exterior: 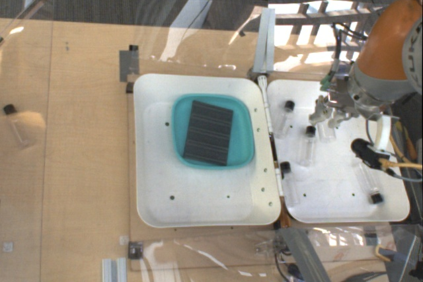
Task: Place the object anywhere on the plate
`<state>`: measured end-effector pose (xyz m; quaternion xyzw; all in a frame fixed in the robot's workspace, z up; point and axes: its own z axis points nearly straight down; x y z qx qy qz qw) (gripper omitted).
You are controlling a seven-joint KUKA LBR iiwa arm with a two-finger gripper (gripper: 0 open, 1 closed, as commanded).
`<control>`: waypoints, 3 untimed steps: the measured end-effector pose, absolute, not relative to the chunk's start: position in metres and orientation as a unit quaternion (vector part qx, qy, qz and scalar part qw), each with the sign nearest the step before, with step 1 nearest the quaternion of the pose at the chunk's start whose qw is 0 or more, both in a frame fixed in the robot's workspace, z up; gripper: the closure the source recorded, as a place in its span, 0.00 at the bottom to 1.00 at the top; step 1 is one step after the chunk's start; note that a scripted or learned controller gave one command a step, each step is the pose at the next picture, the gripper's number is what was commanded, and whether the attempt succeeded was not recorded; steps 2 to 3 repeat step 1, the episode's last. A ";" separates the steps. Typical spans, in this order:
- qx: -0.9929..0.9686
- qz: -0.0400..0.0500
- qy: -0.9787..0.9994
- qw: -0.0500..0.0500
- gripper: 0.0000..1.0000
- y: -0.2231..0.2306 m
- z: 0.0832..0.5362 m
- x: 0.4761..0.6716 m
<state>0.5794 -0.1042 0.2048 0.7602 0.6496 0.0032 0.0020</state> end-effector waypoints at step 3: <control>0.760 0.003 0.650 0.002 0.00 -0.104 0.205 0.579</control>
